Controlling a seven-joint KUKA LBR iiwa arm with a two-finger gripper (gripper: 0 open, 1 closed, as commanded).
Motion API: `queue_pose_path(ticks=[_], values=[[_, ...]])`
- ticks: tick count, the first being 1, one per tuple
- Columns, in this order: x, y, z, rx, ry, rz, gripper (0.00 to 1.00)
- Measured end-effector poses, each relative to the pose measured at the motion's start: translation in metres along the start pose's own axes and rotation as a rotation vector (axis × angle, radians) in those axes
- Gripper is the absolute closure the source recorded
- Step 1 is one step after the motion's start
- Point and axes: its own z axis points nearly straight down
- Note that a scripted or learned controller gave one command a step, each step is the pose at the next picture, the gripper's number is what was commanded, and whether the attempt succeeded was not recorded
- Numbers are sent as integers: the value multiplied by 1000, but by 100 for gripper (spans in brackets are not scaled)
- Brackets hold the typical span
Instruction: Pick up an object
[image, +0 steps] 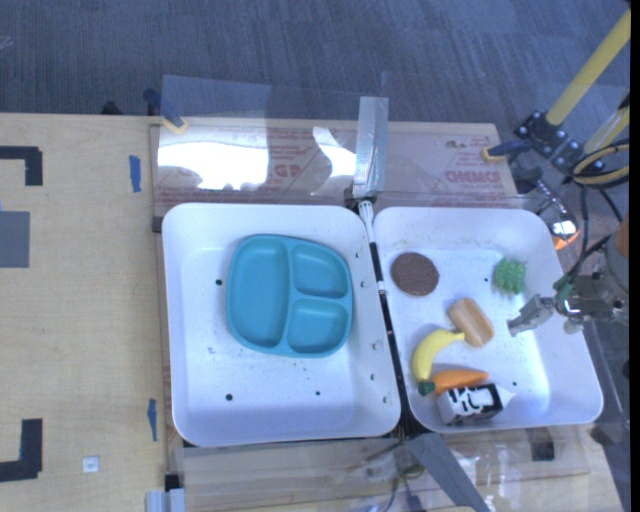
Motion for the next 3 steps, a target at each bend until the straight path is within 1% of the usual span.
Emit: queue_pose_path(ticks=[1,2,3], values=[[84,42,81,-7,0,-128,0],[68,76,100,-5,-1,-116,0],[67,78,89,-12,-3,-115,100]])
